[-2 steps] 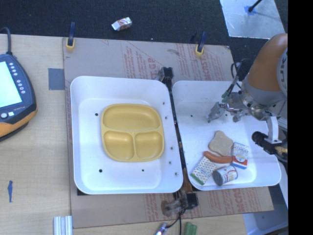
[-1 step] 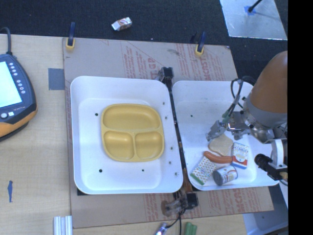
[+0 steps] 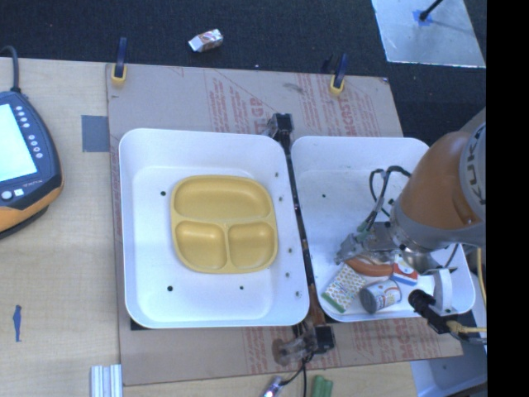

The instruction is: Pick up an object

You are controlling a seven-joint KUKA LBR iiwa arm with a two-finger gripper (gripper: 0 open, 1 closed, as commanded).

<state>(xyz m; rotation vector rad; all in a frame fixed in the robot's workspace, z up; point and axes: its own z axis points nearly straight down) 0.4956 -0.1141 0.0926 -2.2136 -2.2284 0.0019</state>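
At lower right of the frame, the claw [image 3: 374,245] sits low in the right bin [image 3: 331,160], just above an orange sausage-shaped object [image 3: 372,265]; claw state cannot be determined. A yellow divided tray [image 3: 223,222] occupies the left bin [image 3: 136,222].

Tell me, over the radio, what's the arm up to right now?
Gripper down in right bin, over the clutter; grip unclear. Orange hot-dog toy, patterned packet, small can lying close together. Yellow tray sits in left bin.

One fixed camera looks down at a slant from above the bench [image 3: 66,304]. Both bins [image 3: 136,222] sit mid-frame; the arm [image 3: 442,193] enters from the right.
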